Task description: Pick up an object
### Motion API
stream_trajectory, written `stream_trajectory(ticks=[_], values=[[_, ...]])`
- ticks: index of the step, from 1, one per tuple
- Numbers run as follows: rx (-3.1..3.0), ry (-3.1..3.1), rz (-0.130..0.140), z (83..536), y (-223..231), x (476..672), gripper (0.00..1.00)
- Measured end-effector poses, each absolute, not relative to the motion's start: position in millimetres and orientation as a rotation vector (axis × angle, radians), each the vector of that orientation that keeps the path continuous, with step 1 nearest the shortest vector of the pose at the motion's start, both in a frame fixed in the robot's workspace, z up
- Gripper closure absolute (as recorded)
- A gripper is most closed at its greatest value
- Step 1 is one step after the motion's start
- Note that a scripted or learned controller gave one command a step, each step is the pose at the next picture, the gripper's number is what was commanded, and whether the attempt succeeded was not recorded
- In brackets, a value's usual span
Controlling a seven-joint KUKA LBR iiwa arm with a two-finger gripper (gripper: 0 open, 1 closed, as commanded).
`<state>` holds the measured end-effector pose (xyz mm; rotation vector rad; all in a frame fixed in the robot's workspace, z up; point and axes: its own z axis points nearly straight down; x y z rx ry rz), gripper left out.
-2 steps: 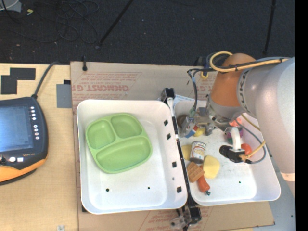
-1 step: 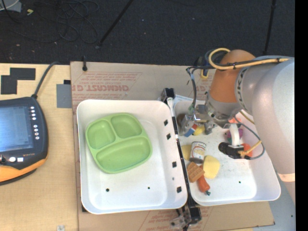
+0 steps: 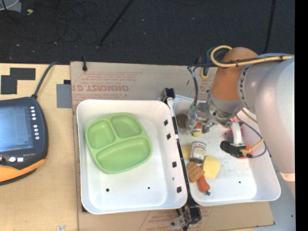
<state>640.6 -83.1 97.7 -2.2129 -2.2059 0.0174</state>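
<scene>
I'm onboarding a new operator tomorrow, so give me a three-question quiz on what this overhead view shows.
1. True or false: the green divided plate lies in the left bin.
2. Which object lies closest to the small can in the right bin? A) the yellow lemon-shaped toy B) the handheld pendant C) the green divided plate
3. Fill in: the gripper hangs over the ___ bin.

Key: 1 true. 2 A, the yellow toy sits just beside the can, with a brown waffle-like piece and an orange carrot-like toy below it. 3 right, near its upper left corner.
</scene>
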Motion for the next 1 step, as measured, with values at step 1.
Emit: stream_trajectory(ticks=[1], values=[[-2.218,-2.227,-0.007,193.2,-26.3,620.9,1.0]])
